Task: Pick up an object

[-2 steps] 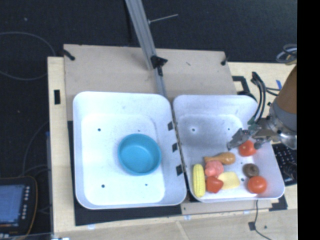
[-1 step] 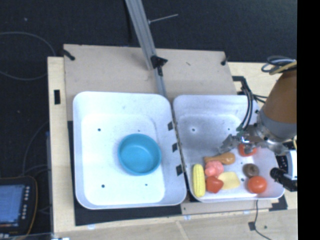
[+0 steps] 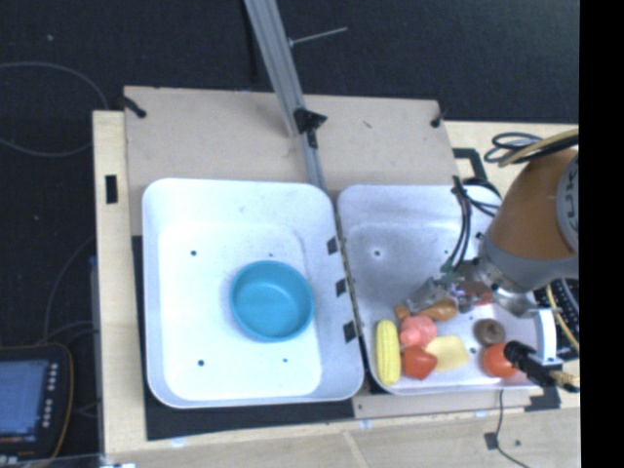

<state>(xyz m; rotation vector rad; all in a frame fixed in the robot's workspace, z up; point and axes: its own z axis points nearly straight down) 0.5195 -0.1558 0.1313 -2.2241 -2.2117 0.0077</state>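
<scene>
My gripper (image 3: 436, 293) is low in the right bin (image 3: 400, 227), at the upper edge of a cluster of toy foods. Just below it lies an orange-brown piece (image 3: 442, 311), touching or nearly touching the gripper. A pink piece (image 3: 418, 331) sits under that, with a yellow corn cob (image 3: 387, 351) to its left. A red piece (image 3: 419, 363) and a pale yellow block (image 3: 449, 351) lie along the front wall. A brown round piece (image 3: 489, 331) and a red-orange ball (image 3: 498, 359) sit to the right, partly under the arm (image 3: 531, 227).
The left bin (image 3: 195, 222) holds a blue bowl (image 3: 272, 300) near its middle. A slanted metal bar (image 3: 283, 66) runs down to the gap between the bins. Cables (image 3: 466, 222) hang beside the arm over the right bin's back corner.
</scene>
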